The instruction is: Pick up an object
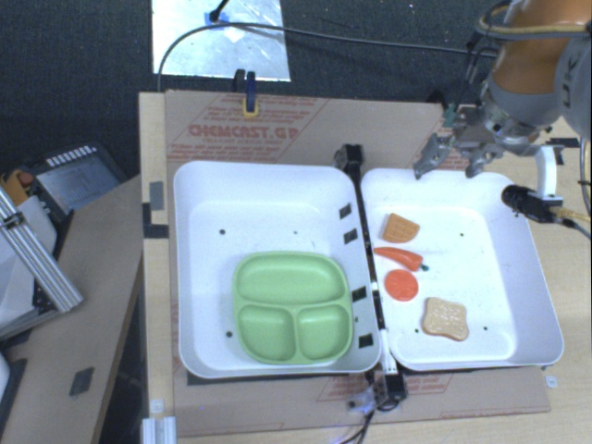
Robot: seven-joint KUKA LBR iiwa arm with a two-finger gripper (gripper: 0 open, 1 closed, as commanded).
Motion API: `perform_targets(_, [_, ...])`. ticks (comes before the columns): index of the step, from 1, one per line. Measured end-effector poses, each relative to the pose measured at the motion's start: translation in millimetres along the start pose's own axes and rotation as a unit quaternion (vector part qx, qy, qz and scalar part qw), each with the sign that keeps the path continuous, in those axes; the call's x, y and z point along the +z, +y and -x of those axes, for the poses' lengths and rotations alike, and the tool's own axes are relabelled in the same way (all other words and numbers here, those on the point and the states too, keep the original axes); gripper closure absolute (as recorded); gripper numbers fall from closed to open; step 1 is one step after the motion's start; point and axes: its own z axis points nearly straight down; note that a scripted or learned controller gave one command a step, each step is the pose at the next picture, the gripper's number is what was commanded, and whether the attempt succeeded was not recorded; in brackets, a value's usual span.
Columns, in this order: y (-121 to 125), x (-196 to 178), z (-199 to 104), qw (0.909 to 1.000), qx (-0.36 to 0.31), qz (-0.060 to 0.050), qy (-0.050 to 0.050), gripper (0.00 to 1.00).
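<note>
Above the far rim of the right bin (527, 248), the grey arm (541, 49) reaches in from the right, wrist bent down, its gripper (455, 163) spread open with nothing between the fingers. Well below it, inside that bin, lie an orange cracker (400, 228), a red pepper (399, 258), a red disc (401, 286) and a toast slice (446, 318). A green divided plate (291, 304) sits in the left bin (203, 211).

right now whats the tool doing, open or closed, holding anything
tool: open, nothing between its fingers, above the far edge of the right bin.
</note>
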Motion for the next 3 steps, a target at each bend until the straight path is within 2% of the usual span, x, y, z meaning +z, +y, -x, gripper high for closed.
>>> perform_targets(1, [2,-7,0,1.0000,-0.001,0.006,0.000,0.00])
perform_targets(3, [15,94,-6,1.0000,-0.002,0.004,0.000,0.00])
